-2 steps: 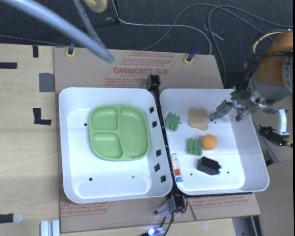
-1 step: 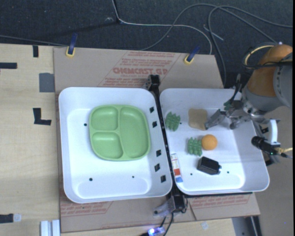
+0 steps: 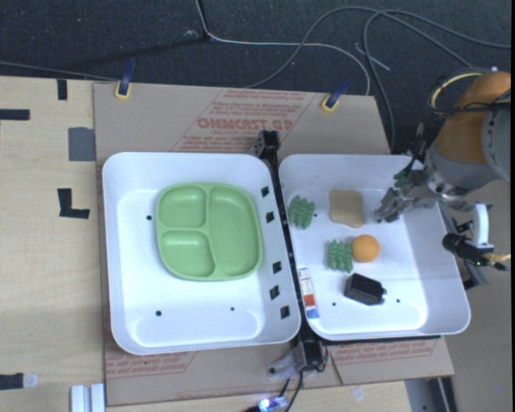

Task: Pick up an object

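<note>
A green divided plate point(image 3: 210, 232) lies in the left bin point(image 3: 120, 230). In the right bin point(image 3: 429, 307), a tan block point(image 3: 347, 208) sits near the far edge, an orange ball point(image 3: 366, 248) mid-bin. The gripper point(image 3: 388, 211) hangs just right of the block, holding nothing; how far it is open I cannot tell. Approach step, I judge: next, descend onto a chosen object.

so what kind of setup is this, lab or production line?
Looks like a lab grasping rig: two white bins clamped onto cardboard, toy-like items such as an orange ball, loose cables.
</note>
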You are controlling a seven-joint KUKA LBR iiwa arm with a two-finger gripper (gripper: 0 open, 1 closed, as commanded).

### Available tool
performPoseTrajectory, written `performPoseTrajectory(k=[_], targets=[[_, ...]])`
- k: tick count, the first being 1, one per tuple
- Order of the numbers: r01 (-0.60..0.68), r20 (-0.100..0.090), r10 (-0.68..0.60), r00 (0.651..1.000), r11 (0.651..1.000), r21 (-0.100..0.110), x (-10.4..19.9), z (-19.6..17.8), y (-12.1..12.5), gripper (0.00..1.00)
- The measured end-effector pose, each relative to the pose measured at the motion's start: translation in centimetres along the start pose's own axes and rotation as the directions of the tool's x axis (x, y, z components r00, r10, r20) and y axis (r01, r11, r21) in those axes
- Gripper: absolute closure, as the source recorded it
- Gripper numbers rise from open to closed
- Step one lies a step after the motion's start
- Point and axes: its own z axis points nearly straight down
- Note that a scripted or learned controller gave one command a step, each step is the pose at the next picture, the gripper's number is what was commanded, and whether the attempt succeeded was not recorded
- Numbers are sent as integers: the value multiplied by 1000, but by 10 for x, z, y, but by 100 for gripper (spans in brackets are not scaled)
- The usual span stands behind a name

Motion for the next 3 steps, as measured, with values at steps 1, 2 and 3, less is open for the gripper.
performPoseTrajectory(k=[1, 2, 3], targets=[[-1, 0, 1, 1000, 1000, -6, 1, -64, 3, 100], [-1, 0, 1, 1000, 1000, -5, 4, -108, 1, 100], [-1, 1, 1, 1000, 1000, -7, -3, -170, 1, 100]])
